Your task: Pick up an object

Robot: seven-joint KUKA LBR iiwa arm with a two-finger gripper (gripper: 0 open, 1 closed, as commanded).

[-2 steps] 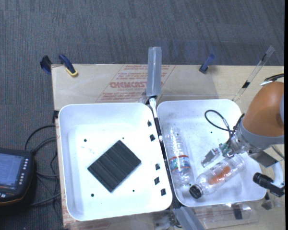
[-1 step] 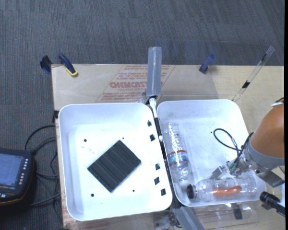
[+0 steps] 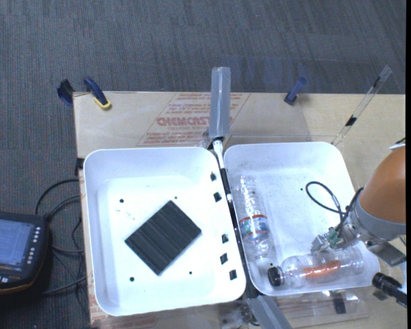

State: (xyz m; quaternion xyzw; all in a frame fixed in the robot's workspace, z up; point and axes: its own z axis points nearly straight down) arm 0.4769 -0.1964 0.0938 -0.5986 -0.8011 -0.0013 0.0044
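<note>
Presently, nearest the camera, the right bin (image 3: 342, 157) holds a clear plastic bottle with dark cap and orange contents (image 3: 315, 269), lying on its side along the front wall, cap end pointing left. The gripper (image 3: 333, 240) sits low at the bottle's right portion, just above or against it; cannot tell from this angle whether it is spread or closed, nor whether anything is pinched. Orange band of the arm (image 3: 390, 190) enters from the right.

A second clear bottle with a red-and-blue label (image 3: 252, 221) lies lengthwise beside the divider, near the first bottle's cap; contact between them cannot be judged. Label print too small to read. A loop of black cable (image 3: 323, 196) lies further back in the same bin.

Handling judgement: both bottles look light, thin-walled, smooth and round. Likely to roll or squirt sideways under a pinch, and to dent if squeezed hard. Best hold is across the mid-body, fingers square to the long axis; the neck is stiffer but narrower.

Left bin (image 3: 96, 184): a flat dark ribbed panel (image 3: 164, 236) lying at a slant, hard to get fingers under.

Farthest, the plywood bench (image 3: 144, 112) bears red printed lettering, partly legible, seemingly "CHEMCAST". Blue clamps (image 3: 296, 88) at the back edge.
</note>
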